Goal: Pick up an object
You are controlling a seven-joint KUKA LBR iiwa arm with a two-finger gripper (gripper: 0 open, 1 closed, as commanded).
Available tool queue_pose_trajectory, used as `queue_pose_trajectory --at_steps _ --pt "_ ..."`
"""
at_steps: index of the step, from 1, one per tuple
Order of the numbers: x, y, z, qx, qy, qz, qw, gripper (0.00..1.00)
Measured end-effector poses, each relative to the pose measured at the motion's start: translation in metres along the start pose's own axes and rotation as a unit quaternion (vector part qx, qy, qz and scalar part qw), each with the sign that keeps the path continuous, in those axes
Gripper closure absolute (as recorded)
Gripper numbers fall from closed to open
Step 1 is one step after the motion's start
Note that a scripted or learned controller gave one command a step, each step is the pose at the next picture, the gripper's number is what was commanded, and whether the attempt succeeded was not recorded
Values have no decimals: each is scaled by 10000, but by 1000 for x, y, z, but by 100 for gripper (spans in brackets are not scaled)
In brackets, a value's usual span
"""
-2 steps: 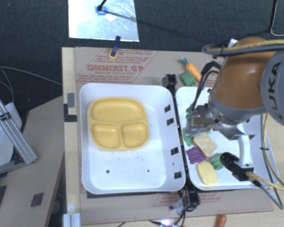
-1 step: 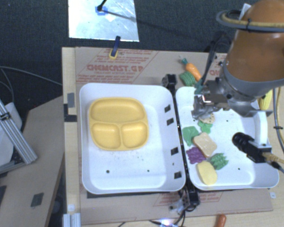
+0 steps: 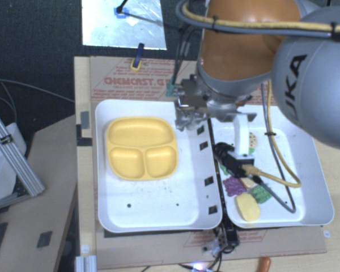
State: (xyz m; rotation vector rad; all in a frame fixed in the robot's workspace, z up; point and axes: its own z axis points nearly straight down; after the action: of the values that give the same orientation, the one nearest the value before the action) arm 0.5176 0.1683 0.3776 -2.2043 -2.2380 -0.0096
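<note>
You're looking at the gripper [image 3: 188,115] hovering over the left bin's [image 3: 119,208] far-right corner, finger state unreadable, while the yellow divided plate [image 3: 141,147] is sitting far-left: light, rigid, slick, so grab its rim.

A yellow three-compartment tray [image 3: 141,147] is laid flat in the left bin. A yellow oval piece [image 3: 249,207], green piece [image 3: 261,193] and purple piece [image 3: 233,186] are clustered in the right bin.
</note>
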Motion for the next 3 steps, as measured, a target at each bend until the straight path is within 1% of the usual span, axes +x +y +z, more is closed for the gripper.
queue_pose_trajectory --at_steps 1,2,3 --pt "-26 -32 -17 9 -16 74 10000 100" --pt "-35 -21 29 27 -26 78 10000 100" --pt "-34 -22 27 13 -21 64 10000 0"
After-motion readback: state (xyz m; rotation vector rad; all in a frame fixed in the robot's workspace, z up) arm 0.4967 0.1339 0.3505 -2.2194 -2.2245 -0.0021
